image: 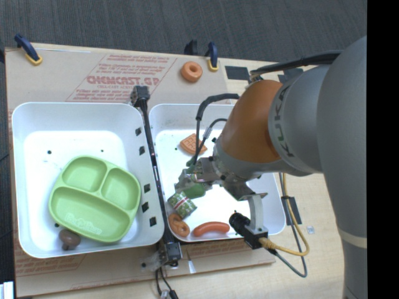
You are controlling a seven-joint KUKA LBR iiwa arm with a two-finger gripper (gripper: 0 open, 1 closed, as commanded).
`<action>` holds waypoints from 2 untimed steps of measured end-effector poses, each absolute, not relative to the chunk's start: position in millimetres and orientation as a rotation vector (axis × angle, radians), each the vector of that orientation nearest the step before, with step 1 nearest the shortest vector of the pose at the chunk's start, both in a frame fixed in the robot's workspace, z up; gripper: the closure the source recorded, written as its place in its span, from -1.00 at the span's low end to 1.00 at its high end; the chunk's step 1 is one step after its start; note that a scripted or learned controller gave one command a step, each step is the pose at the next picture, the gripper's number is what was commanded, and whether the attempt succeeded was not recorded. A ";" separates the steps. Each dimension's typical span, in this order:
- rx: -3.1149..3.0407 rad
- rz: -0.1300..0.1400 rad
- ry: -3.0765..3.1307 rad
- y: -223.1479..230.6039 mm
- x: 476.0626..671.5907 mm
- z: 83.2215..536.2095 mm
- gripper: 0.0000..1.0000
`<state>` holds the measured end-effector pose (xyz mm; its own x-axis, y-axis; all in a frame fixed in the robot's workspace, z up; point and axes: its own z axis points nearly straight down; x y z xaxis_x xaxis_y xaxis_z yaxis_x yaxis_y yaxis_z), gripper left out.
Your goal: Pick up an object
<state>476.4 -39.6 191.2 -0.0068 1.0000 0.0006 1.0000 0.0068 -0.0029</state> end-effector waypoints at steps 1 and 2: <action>-2.218 0.001 -2.225 -87.9 476.4 191.7 1.00; -2.213 -0.002 -2.232 -87.4 477.9 202.1 1.00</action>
